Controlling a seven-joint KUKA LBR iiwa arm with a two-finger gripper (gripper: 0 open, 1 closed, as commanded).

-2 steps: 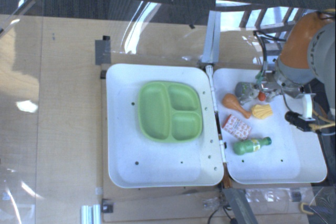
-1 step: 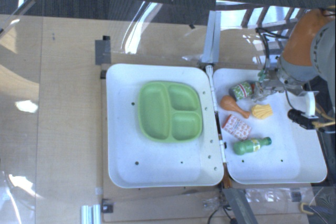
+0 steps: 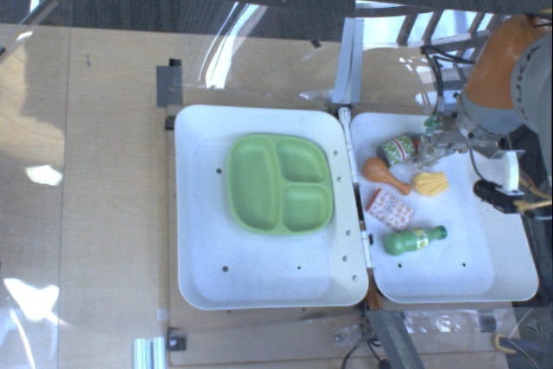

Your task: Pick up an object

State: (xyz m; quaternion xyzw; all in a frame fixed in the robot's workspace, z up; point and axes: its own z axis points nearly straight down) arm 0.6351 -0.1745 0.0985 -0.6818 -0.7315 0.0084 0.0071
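Note:
My gripper (image 3: 429, 146) hangs low over the back of the right bin (image 3: 510, 272), with the grey arm and its orange band rising to the upper right. It sits right next to a small green and red can (image 3: 397, 150), at the can's right end. Just below the gripper lies a yellow toy food piece (image 3: 431, 183). An orange drumstick (image 3: 385, 174) lies left of that. A red and white packet (image 3: 389, 208) and a green bottle (image 3: 413, 239) lie nearer the front. I see nothing lifted off the bin floor.
The left bin (image 3: 199, 272) bears a green divided plate (image 3: 279, 183). A metal divider post (image 3: 348, 69) stands behind the seam between the bins. The right bin's front and right parts are bare white floor.

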